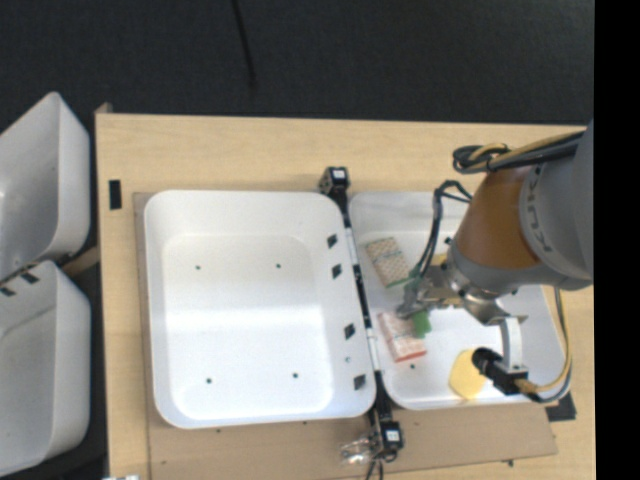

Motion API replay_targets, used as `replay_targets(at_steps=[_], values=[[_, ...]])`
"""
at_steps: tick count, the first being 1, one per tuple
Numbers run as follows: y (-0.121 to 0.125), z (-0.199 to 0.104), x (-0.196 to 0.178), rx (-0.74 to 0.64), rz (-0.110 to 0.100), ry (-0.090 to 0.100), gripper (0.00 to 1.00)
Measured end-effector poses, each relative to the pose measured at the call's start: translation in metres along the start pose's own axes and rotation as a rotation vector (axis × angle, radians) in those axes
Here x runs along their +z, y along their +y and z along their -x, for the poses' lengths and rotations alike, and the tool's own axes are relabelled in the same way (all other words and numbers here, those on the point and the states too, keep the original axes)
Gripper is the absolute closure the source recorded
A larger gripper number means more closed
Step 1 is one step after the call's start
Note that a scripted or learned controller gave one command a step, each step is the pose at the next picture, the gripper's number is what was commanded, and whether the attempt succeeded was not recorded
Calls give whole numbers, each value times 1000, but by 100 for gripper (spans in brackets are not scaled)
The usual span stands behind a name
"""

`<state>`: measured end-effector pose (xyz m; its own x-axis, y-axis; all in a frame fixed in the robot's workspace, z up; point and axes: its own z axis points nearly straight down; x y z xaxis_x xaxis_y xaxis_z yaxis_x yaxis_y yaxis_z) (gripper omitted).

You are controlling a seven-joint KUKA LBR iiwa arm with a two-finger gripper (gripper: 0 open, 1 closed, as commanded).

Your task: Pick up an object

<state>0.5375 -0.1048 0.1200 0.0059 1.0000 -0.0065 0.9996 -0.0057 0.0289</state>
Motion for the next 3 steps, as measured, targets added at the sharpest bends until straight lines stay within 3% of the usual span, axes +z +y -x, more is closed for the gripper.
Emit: replay_targets(at_steps=[1, 2, 3], values=[[-48, -7, -34, -4, -28, 7, 100], [35, -50, -83, -14, -17, 6, 100], [46, -20, -143, -6, -20, 4, 100]])
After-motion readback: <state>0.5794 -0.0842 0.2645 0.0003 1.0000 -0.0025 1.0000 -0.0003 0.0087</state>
